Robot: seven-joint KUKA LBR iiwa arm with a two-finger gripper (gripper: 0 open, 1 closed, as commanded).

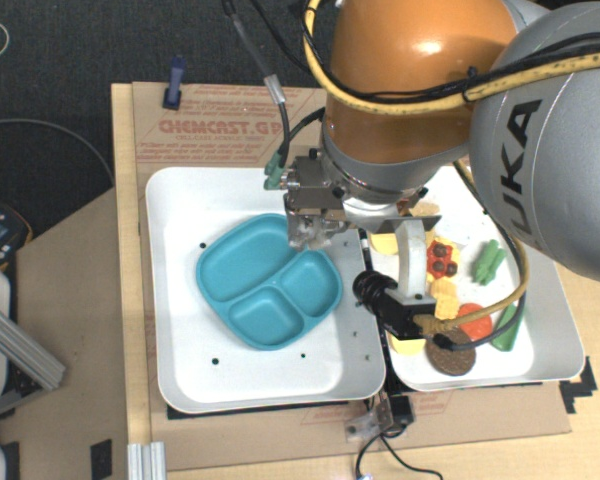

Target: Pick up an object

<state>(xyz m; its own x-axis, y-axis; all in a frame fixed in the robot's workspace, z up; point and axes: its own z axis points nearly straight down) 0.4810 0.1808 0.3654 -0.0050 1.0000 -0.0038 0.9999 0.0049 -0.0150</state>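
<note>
A teal divided plate [265,288] with three compartments lies in the left white bin [180,268], near its middle. My gripper [306,236] hangs low over the plate's upper right rim, under the big orange wrist band. It looks to be touching or nearly touching the rim there. Nothing shows clearly between its tips, and the wrist hides much of it.
The right bin [550,358] holds small toy foods: yellow pieces [445,298], a red piece with dark dots [441,257], green items [488,261], an orange-red piece [477,320] and a brown disc [452,358]. The arm covers that bin's upper part.
</note>
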